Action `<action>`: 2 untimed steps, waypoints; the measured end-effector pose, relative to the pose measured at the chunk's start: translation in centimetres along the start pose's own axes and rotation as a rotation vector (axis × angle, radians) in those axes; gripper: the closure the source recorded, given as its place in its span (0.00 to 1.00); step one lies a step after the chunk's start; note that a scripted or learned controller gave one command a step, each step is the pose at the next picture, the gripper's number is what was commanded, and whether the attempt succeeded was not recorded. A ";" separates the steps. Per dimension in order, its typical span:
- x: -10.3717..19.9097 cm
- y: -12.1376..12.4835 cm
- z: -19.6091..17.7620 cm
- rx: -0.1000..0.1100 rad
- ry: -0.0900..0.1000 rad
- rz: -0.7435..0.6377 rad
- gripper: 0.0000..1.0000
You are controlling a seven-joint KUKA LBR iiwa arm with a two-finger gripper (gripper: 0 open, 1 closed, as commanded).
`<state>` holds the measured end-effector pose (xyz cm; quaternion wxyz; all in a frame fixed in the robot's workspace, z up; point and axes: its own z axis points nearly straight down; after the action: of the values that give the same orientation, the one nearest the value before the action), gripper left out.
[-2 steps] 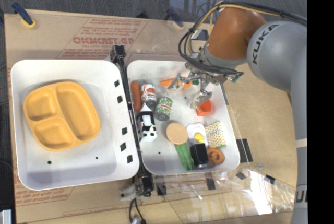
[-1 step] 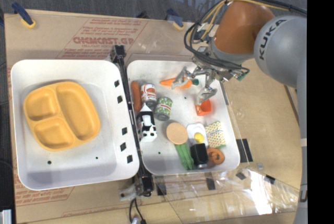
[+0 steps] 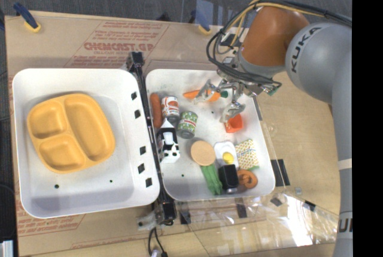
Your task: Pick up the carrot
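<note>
One claw (image 3: 222, 96), finger state indeterminate, hovers beside carrot (image 3: 192, 94); crowding cans (image 3: 179, 116) risk a missed grasp.

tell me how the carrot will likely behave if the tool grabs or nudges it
The carrot looks like a small, smooth toy, so it is probably stiff and light. Its tapered, rounded shape could make it roll or slip sideways under a nudge. It lies near the far wall of the right bin, beside the tool, so it may slide against that wall.
</note>
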<state>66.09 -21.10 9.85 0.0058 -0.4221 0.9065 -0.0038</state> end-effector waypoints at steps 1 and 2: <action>-1.3 2.8 0.2 -0.005 0.003 -0.175 0.00; -1.4 2.6 -1.0 0.000 0.001 -0.176 1.00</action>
<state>64.99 -18.37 10.85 0.0051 -0.5003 0.8658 -0.0046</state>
